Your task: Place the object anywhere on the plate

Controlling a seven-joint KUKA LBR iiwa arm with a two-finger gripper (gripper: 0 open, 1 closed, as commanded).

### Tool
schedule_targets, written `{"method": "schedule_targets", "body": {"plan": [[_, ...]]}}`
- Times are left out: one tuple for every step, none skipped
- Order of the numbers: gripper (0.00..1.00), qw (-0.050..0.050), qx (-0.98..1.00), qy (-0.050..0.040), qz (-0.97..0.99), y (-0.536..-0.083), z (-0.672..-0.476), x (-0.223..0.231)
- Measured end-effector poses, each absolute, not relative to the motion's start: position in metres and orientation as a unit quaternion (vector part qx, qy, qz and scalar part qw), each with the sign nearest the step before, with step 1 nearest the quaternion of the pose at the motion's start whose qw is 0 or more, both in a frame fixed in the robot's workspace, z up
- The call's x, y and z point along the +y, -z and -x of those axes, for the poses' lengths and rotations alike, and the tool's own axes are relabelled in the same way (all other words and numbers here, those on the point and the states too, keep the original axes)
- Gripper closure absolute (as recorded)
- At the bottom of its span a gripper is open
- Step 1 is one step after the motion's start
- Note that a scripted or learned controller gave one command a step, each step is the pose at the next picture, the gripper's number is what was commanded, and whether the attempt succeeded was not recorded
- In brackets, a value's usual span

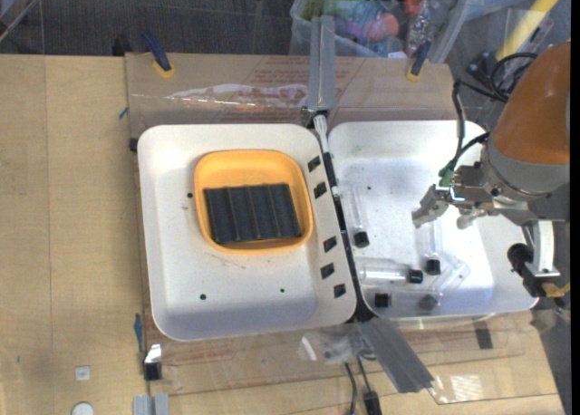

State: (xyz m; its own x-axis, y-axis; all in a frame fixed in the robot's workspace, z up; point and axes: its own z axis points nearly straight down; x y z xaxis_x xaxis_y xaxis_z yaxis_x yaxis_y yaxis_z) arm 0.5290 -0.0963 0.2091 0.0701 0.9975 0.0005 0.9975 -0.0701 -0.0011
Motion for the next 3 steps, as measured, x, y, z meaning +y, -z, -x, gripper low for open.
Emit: {"method": "schedule_targets", "body": {"plan": [[1.0, -0.001, -0.777, 0.0002, 0.63, -0.184, -0.584, -0.108], [1.0, -0.002, -0.817, 0.0003, 0.577, -0.226, -0.611, -0.078], [1.0, -0.002, -0.876, 0.0006, 0.482, -0.225, -0.659, -0.065]]}}
